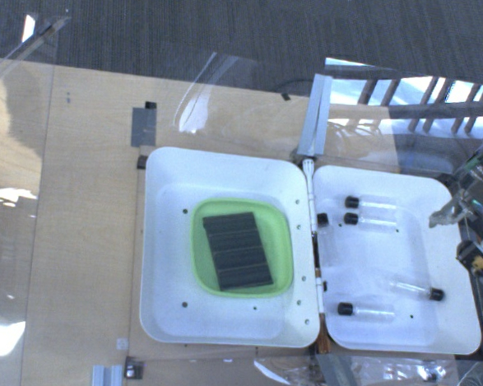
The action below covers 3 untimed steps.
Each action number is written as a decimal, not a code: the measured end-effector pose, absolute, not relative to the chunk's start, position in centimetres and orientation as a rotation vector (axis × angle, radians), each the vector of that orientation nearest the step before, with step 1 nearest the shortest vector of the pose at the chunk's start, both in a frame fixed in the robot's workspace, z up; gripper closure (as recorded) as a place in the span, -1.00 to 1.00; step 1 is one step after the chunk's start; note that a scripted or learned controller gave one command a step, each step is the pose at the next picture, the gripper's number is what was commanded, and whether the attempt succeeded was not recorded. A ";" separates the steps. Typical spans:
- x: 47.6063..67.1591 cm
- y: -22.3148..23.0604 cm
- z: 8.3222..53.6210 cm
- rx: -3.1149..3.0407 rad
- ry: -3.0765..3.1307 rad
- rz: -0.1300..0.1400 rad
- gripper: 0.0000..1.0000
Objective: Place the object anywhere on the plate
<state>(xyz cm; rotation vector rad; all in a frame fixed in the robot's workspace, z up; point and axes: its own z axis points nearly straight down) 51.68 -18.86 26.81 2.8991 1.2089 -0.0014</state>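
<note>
A square lime-green plate point(202, 226) lies in the middle of the left white bin point(159, 248). A dark grey ridged rectangular block point(237, 250) rests flat on the plate, turned slightly off square. My gripper point(461, 208) hovers at the far right edge of the right bin point(386, 248), well away from the plate and the block. Nothing can be seen held in it.
Several clear tubes with black caps lie in the right bin: two near its back left point(371, 207) point(373, 221), one at the front point(365, 310), one at the right point(415, 288). A loose black cap point(322, 219) sits by the left wall. A metal post point(315, 115) stands behind the bins.
</note>
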 end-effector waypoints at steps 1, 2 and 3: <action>49.7 -20.0 30.1 2.923 1.139 0.003 -1.00; 51.5 -17.6 28.1 2.950 1.080 -0.003 -1.00; 49.8 -19.6 29.1 2.983 0.974 0.002 -1.00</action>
